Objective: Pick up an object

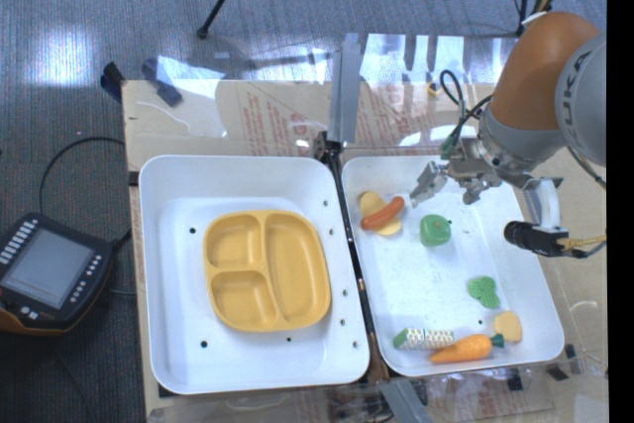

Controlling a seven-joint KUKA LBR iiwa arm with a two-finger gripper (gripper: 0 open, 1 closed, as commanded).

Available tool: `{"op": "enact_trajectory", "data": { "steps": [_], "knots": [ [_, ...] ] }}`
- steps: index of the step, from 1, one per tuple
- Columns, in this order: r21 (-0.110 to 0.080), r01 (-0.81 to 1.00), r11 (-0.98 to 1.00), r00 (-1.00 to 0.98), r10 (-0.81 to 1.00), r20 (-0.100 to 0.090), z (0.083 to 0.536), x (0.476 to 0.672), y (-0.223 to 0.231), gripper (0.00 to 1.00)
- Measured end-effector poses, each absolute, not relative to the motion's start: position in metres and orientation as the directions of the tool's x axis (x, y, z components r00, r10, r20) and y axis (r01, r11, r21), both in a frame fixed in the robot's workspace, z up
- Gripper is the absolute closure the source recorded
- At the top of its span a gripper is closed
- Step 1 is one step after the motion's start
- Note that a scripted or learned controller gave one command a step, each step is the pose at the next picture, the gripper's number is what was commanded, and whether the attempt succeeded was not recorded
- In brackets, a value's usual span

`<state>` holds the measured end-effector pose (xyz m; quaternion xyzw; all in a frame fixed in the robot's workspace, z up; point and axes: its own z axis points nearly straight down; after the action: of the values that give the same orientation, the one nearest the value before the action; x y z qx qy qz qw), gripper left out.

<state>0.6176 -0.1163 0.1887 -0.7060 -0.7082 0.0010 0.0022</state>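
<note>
Bench [178, 129] bears left bin [168, 213] beside right bin [540, 297]

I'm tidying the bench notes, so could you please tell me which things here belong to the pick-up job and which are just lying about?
Belong to the job:
- gripper, above the right bin
- hot dog
- green pepper
- broccoli
- corn cob
- carrot

Just lying about:
- yellow divided plate in the left bin
- control pendant on the floor

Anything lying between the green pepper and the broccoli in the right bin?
No. In the camera view, bare white bin floor separates the green pepper from the broccoli.
</note>
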Motion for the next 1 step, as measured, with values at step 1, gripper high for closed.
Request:
{"op": "enact_trajectory", "data": {
  "steps": [1],
  "knots": [
    [-0.002,1.000,0.013,-0.013,1.000,-0.001,0.0864,0.6341,-0.1342,0.00]
  ]
}}
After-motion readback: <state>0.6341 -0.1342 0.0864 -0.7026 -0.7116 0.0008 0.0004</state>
